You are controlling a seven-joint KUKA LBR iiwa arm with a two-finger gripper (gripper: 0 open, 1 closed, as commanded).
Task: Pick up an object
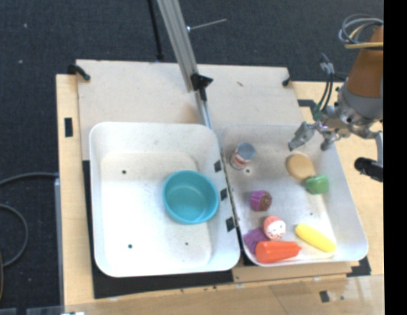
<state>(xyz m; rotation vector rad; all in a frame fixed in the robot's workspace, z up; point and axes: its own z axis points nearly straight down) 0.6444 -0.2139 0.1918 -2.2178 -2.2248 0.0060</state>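
Right now we see the arm (364, 71) at the right edge of the frame, its orange band above a grey wrist, with the gripper (315, 136) hanging over the upper right part of the right bin (348, 205). Its two fingers (300, 138) are spread apart with nothing between them, so the claw is open and holds nothing. Just below the fingertips, apart from them, lies a tan, rounded object (300, 166), like a potato or bread roll, and touching its lower right side is a green object (316, 185). Farther left in the same bin, near the upper left corner, stands a small can-like object (243, 155) with a blue-grey top and a red mark. Toward the middle of the bin sits a small purple object (259, 200). Along the lower edge we find a white-and-pink ball-shaped toy (275, 228), an orange carrot-like piece (278, 250) just below it, and a yellow piece (315, 237), perhaps a banana or corn cob, lying to their right. The left bin (118, 149) holds a blue bowl (190, 197), upright, near its right wall. Both bins rest on a pale wooden bench (144, 87), and a metal rail (180, 38) runs from the top of the frame down toward the gap between them.
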